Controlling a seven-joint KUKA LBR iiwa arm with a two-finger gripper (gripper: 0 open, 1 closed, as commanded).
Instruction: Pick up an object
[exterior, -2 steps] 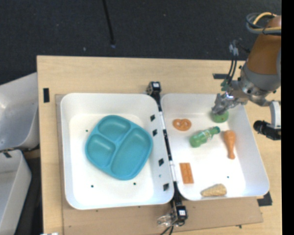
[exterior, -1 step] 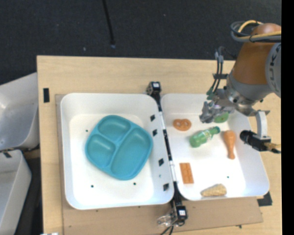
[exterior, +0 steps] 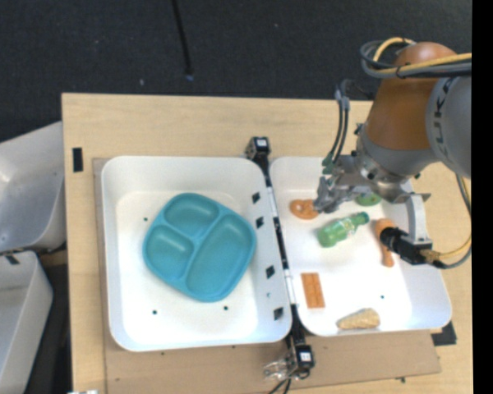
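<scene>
Camera view is looking down at a slant on a pale wooden worktop (exterior: 189, 125) that is carrying two shallow white bins side by side. Reaching in from the right, the grey arm (exterior: 411, 105) with its orange band is hanging over the upper part of the right bin (exterior: 411, 302). The left bin (exterior: 131, 302) is holding a blue divided plate (exterior: 199, 246), which is lying flat near the bin's middle with its three compartments facing up. Along the seam between the bins, small black clips (exterior: 273, 249) are sitting in a row. In the right bin, the claw (exterior: 329, 195) is pointing down just above and beside a green bottle (exterior: 341, 230), which is lying on its side, tilted, with its cap end toward the upper right. Nothing is showing between the claw's tips, and whether they are apart or together is something I cannot tell from this angle. A tan wedge like a piece of bread (exterior: 358, 320) is lying near the bin's lower rim. An orange rectangular block (exterior: 312, 290) is lying flat between the bottle and that wedge, close to the seam. A small orange-brown rounded piece (exterior: 304, 210) is sitting just left of the claw, touching or nearly touching it. An orange carrot-like piece (exterior: 385, 240) is lying to the right of the bottle, partly hidden by a black fitting on the arm.
</scene>
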